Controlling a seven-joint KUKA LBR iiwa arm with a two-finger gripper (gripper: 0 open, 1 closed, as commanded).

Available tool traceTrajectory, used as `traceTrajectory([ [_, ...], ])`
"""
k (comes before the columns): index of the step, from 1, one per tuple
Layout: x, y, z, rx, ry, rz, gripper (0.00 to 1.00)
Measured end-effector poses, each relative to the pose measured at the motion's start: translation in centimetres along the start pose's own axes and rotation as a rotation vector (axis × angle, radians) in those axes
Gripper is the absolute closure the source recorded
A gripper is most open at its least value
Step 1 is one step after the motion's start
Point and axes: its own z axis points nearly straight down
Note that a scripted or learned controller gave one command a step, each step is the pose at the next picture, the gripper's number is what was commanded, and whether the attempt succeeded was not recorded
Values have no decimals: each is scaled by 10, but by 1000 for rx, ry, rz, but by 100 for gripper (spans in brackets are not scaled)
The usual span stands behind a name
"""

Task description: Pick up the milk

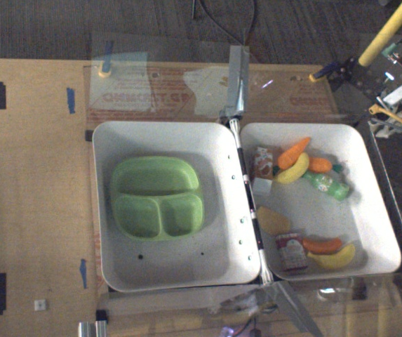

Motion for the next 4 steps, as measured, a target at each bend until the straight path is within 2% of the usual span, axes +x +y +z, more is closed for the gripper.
traceTrajectory([
  [1,-43,-16,-87,-4,2,431,100],
  [2,-29,4,-140,-4,2,425,100],
  [3,-29,4,-139,-3,1,425,0],
  [4,-26,3,-150,-5,2,420,100],
])
